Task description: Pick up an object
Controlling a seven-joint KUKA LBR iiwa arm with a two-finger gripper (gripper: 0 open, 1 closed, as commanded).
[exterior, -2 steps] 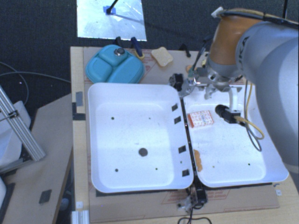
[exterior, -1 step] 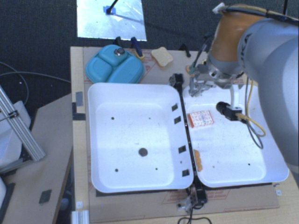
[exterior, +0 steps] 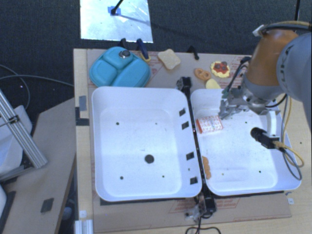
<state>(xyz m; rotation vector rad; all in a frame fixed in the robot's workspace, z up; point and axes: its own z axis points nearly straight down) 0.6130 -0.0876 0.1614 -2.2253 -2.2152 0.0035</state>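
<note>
Two white bins side by side. Right bin [exterior: 253, 179] holds two items: one red-and-white box [exterior: 209, 125] near its upper left, one small orange piece [exterior: 206, 167] against the left wall. Left bin [exterior: 141, 106]: one dark round object [exterior: 149, 158]. Gripper [exterior: 225, 112] sits just right of the box, apart from it; finger state cannot be told.

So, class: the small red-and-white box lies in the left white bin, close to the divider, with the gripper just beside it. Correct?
Not quite. The camera view shows the small red-and-white box in the right white bin, close to the divider, the gripper just beside it.
</note>
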